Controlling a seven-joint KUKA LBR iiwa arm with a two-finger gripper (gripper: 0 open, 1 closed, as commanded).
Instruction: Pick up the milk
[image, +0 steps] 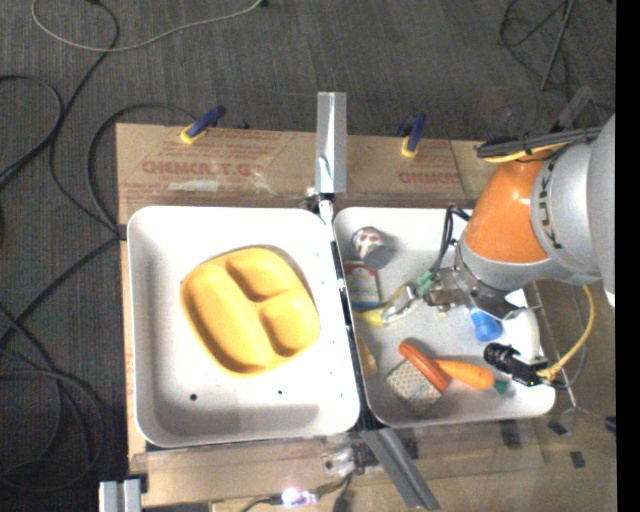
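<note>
Milk (364, 283): small carton, lying in right bin against left wall.

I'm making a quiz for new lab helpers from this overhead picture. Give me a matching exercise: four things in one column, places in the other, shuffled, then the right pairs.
Things:
1. yellow tray
2. carrot
3. gripper
4. blue clamp

Places:
A. on the cardboard behind the bins
B. left bin
C. right bin's near part
D. above the right bin's left side

Pairs: 1-B, 2-C, 3-D, 4-A
</note>
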